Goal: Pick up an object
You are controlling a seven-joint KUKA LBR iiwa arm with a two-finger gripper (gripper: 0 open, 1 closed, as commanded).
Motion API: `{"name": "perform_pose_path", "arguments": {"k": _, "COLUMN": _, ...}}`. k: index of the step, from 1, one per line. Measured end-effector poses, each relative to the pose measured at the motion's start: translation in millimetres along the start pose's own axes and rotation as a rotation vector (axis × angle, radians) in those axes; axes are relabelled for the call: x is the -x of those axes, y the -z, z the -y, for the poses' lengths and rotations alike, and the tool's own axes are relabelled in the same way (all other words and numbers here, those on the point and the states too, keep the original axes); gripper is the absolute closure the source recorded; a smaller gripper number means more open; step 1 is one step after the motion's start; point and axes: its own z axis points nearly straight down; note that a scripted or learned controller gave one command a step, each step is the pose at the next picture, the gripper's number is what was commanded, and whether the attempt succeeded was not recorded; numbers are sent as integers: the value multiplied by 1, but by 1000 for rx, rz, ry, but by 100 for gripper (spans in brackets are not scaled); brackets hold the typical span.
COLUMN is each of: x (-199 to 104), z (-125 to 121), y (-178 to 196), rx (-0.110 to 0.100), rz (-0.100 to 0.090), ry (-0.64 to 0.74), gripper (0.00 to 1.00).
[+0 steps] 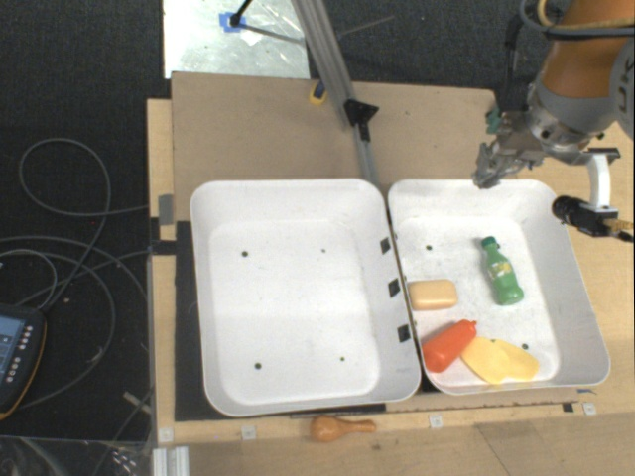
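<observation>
The gripper (pixel 488 174) hangs over the right bin's (pixel 566 256) far edge; too small and dark to tell its grip

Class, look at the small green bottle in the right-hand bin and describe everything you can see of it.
The green bottle is small, bright green and looks like glossy plastic, with a darker green cap at its far end and a pale patch, perhaps a label, on its neck. It lies on its side on the floor of the right bin, cap toward the far wall. Nothing touches it; the tan block lies apart on its left.
</observation>
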Motion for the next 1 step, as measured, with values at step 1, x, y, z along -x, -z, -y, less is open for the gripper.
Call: {"name": "perform_pose_path", "arguments": {"k": 1, "x": -56, "z": 4, "y": -2, "rx": -1, "rz": 0, "ry": 0, "gripper": 100}}
